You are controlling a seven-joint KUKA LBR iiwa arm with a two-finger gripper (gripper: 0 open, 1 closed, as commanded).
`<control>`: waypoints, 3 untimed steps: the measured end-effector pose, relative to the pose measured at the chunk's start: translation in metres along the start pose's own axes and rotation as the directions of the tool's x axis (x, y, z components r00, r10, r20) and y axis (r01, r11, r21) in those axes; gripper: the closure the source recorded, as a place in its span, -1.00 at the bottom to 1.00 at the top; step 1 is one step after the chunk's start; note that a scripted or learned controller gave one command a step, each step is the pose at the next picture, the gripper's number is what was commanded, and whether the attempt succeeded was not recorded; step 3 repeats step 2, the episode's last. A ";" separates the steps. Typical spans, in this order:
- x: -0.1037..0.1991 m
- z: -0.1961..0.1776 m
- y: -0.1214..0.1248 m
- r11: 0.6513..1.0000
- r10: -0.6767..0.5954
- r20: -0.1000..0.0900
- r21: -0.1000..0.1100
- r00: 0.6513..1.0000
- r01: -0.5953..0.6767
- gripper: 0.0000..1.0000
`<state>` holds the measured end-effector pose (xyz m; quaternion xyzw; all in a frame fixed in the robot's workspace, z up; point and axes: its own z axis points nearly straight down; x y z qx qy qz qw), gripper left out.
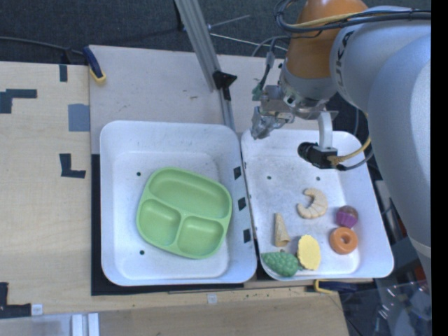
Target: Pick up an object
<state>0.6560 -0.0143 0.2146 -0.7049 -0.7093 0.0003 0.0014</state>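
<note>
The croissant [312,204] lies in the right bin [280,170], well below the gripper [260,129]. The gripper hangs over the bin's top left corner with nothing in it; how wide it is open I cannot tell. Farther down lie a cone [281,230], a yellow piece [309,252], a green bunch [281,262], a donut [344,240] and a purple toy [347,216]. These sit close, so a grab may bump one or slip. The left bin [119,187] holds a green tray [184,213].

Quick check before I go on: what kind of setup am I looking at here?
Likely a robot grasping test bench: two white bins side by side, toy food such as a croissant, and an arm's gripper above.
</note>
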 end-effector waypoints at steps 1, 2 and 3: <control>0.060 0.002 0.010 1.000 -0.002 0.000 -0.002 1.000 0.002 1.00; 0.113 0.004 0.001 1.000 -0.001 0.000 0.001 1.000 0.001 1.00; 0.113 0.004 0.001 1.000 -0.001 0.000 0.001 1.000 0.001 1.00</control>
